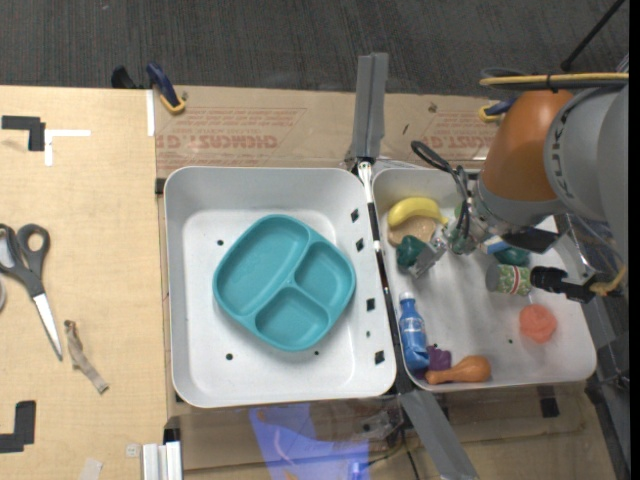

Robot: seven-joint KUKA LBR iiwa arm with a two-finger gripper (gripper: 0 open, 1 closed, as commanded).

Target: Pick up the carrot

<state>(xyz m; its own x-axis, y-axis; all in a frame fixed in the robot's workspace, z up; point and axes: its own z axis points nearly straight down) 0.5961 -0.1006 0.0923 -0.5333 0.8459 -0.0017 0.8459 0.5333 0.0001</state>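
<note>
The carrot [463, 370] is a small orange toy with a smooth, glossy skin, fat at one end and narrowing toward the other. It lies flat on its side on the floor of the right bin [520, 376], close to that bin's near wall and toward its near-left corner. Its long axis runs roughly left to right, along the wall. The thicker, rounded end points right; the narrower end points left and touches, or nearly touches, a purple piece [437, 359] just beside it. Nothing rests on top of the carrot, and its whole upper side is in plain sight.
</note>
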